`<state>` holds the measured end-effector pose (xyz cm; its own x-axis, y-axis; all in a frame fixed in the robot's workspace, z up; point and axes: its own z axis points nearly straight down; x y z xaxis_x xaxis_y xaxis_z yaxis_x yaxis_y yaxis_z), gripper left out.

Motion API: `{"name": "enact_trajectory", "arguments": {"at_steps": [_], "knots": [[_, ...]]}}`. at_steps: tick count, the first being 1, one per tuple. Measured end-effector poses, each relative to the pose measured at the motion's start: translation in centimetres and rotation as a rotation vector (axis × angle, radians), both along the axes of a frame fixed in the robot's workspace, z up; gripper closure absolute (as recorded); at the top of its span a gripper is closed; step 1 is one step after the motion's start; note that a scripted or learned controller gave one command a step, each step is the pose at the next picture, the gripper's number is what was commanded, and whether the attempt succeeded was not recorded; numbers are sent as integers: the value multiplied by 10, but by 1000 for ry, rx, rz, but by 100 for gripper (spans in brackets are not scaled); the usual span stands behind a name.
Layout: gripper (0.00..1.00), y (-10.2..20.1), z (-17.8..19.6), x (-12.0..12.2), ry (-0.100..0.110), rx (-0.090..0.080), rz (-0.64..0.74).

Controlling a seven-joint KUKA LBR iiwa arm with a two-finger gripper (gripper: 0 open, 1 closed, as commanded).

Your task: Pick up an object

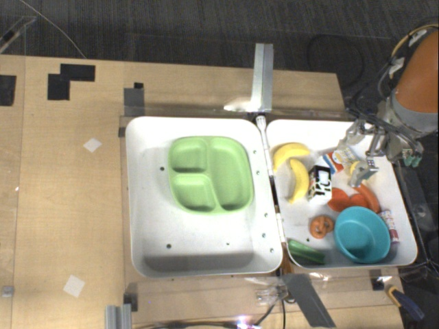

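The right bin (405, 252) holds several objects. A yellow banana (291, 166) lies at its back left, with a small black-and-white box (319, 182) beside it. An orange-red piece (353, 199) sits in the middle, above a blue bowl (361, 233). A small orange round fruit (321, 226) and a dark green vegetable (306, 252) lie near the front left. My gripper (361, 157) hangs over the bin's back right, above a small white, red and blue item (333, 161). Its fingers stand apart with nothing between them.
The left bin (147, 245) holds a light green divided plate (209, 173). A metal post (263, 74) rises behind the wall between the bins. A thin red-and-white tube (391, 226) lies by the right bin's right wall. Wooden bench surrounds the bins.
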<state>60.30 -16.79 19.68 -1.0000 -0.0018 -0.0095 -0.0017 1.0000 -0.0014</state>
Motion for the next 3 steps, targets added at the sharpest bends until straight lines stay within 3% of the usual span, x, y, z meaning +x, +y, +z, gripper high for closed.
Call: {"name": "enact_trajectory", "arguments": {"at_steps": [1,2,3], "knots": [[0,0,-77,13,-27,-1,-234],[0,49,-84,11,-47,-6,-217],[0,-9,-103,-18,-10,2,-407]]}}
